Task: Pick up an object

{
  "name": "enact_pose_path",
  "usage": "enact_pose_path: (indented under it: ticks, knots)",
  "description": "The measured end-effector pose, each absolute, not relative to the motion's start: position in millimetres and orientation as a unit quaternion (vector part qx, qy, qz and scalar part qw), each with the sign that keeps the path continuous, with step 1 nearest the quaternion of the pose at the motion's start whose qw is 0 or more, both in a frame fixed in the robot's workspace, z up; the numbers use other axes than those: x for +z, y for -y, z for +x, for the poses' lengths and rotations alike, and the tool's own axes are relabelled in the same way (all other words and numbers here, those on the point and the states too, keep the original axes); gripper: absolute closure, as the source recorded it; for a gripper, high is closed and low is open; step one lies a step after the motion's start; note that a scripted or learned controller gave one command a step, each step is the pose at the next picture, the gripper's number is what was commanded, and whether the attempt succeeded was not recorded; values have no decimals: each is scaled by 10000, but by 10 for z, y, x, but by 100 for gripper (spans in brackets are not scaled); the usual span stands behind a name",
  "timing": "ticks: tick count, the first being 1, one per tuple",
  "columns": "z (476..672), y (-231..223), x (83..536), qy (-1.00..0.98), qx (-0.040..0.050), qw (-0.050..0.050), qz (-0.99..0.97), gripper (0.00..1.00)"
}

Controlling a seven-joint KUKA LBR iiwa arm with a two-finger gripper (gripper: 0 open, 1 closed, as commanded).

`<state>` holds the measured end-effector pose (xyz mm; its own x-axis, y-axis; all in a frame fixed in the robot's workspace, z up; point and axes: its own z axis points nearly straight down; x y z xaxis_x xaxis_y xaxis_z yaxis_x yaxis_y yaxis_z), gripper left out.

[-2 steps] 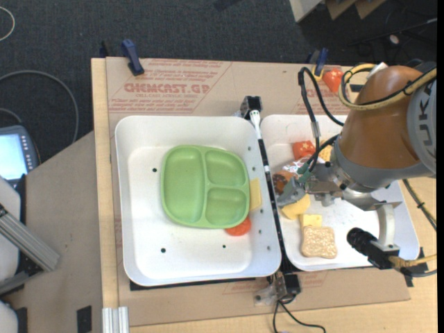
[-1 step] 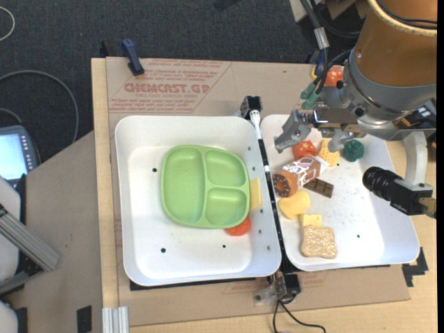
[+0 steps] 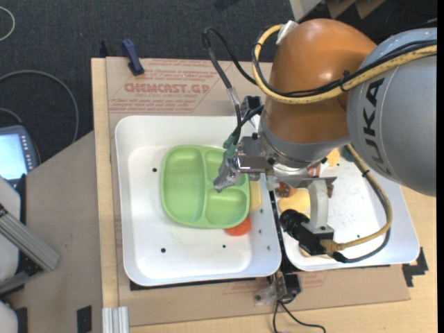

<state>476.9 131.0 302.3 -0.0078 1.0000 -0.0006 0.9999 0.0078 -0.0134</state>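
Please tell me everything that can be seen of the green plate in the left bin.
The green plate looks like smooth light-green plastic, roughly square with rounded corners, split by raised ridges into compartments. It lies flat on the floor of the left bin, right of its centre. The pincer hangs over its right edge and hides part of it; whether it touches the plate cannot be told. A small orange-red object peeks out at the plate's lower right corner.
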Motion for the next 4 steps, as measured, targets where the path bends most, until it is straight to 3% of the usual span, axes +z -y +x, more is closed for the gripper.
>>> enact_pose_path:
  ticks: [1,2,3,4]
  knots:
    - [4795,-1268,3190,7072,-6,-2,-7070,100]
    - [4759,-595,1782,7038,78,40,-7104,100]
    - [4809,-884,2927,7083,-53,-27,-7058,100]
    - [4995,-72,3876,7040,-44,-60,-7101,100]
